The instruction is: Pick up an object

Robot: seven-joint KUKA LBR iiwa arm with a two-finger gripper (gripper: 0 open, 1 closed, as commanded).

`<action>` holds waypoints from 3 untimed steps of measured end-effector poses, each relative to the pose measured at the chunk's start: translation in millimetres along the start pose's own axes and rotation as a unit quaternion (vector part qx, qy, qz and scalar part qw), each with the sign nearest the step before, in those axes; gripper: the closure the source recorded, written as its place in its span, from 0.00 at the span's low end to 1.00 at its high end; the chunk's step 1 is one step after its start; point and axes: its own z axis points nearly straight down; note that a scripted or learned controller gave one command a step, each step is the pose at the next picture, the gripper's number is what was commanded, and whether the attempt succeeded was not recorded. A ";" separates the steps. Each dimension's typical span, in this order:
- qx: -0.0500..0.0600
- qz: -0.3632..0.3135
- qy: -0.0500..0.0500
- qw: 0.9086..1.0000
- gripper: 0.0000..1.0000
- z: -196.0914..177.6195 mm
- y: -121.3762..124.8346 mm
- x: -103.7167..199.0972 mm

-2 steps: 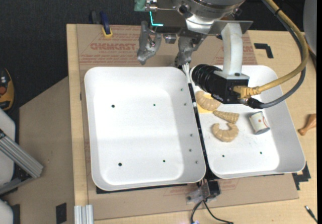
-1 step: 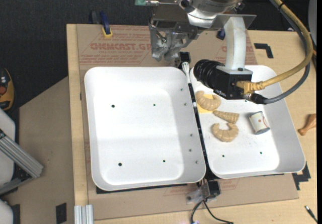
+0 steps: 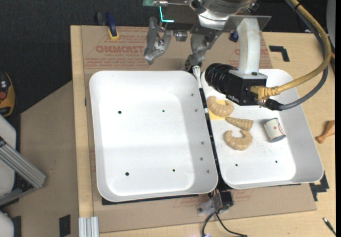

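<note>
Gripper (image 3: 175,52) hangs high over the back rim of the bins, its 2 fingers spread apart with nothing between them; 1 fingertip sits above the cardboard behind the left bin (image 3: 144,177), the other near the seam where the 2 bins meet.

Candidates to pick all lie in the right bin (image 3: 298,172): 3 tan curled pieces and a small grey-and-white cylinder (image 3: 273,129). The top curled piece (image 3: 221,106) lies just beside the black camera housing (image 3: 234,84), the middle one (image 3: 240,122) lies apart from its neighbours, and the lowest curled piece (image 3: 237,140) sits nearest the bin's centre.

My judgement: the lowest piece or the cylinder is the safer target, since each has bare floor around it. The arm should shift toward the right bin first, then descend straight down with the fingers straddling the narrow width of the chosen piece, closing only once the tips reach the floor. Going for the top piece risks knocking the housing or the hose (image 3: 303,79).
</note>
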 end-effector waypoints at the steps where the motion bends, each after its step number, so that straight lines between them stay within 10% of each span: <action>1: -0.002 -0.001 0.001 1.000 1.00 -11.0 0.3 0.9; 2: -0.001 -0.001 0.001 1.000 0.00 -10.5 0.3 0.8; 3: -0.004 -0.001 0.002 1.000 1.00 -21.4 0.6 1.7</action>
